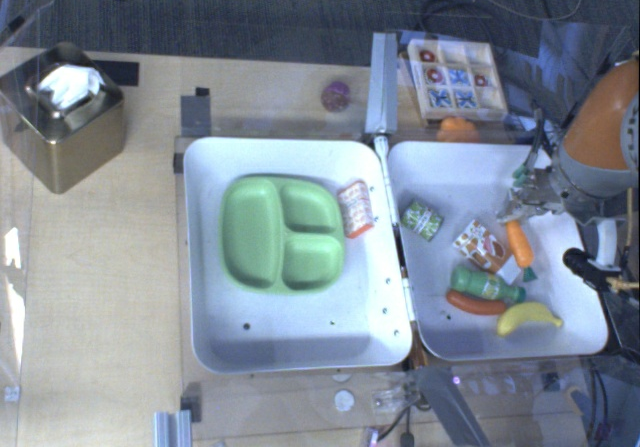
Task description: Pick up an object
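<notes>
A green divided plate (281,233) fills the left bin (205,335), a small packet (355,209) at its right edge. In the right bin (430,335), the gripper (528,193) hangs just above an orange carrot (519,242); its opening cannot be told. Nearby lie a green bottle (485,284), banana (528,316), snack packet (480,246) and green carton (423,220).

open floor beside green can (423,220)

an orange carrot (519,243) lies in the right bin, just below the hand (527,197)
</notes>
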`<state>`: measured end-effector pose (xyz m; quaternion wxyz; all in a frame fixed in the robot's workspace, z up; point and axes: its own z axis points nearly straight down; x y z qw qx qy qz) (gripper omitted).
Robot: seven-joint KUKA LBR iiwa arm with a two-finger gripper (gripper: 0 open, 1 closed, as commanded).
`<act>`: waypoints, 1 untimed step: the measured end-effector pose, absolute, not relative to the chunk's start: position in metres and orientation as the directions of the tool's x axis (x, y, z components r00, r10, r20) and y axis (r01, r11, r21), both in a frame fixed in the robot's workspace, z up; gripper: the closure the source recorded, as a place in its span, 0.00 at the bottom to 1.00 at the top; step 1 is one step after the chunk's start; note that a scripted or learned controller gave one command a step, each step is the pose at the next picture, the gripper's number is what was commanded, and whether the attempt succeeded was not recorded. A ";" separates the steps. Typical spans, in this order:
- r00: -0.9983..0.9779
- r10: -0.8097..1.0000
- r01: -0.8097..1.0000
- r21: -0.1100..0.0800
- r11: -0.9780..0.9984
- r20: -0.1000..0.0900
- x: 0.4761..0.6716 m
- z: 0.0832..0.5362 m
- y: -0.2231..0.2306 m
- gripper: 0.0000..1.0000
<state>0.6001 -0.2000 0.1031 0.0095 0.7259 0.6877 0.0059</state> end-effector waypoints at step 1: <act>-0.190 0.982 0.982 0.011 0.190 -0.004 0.633 0.205 -0.150 1.00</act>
